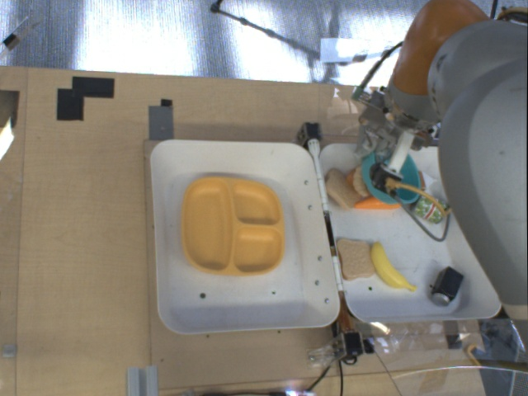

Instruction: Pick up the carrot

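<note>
The carrot (376,205) is an orange piece lying in the right bin (412,304), in its upper part; most of it is hidden under a teal dish (407,174) and the robot's wrist hardware. My gripper (373,155) hangs over the same upper part of the right bin, just above and slightly left of the carrot. The wrist blocks the view of the gap between gripper and carrot, so I cannot tell whether they touch.
A tan bread piece (341,188) lies left of the carrot. A green bottle (428,211) lies to its right. Lower in the bin are a bread slice (355,258), a banana (390,268) and a black object (446,285). The left bin (173,304) holds a yellow divided plate (233,225).
</note>
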